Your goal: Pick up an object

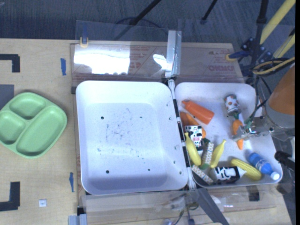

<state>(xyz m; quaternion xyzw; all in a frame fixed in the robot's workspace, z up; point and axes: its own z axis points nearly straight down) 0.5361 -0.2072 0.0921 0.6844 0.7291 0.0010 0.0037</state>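
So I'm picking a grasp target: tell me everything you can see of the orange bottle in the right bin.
The orange bottle looks like smooth plastic, bright orange, with a narrower neck toward the bin divider. It lies on its side, slanted, in the upper left part of the right bin. Its lower edge looks close to a small black-and-white toy; whether they touch is unclear.

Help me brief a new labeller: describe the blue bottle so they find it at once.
Start at the right white bin, the one full of toys. Go to its near right corner, just right of the yellow banana. The blue bottle lies there on its side, the only blue item among yellow and orange ones.
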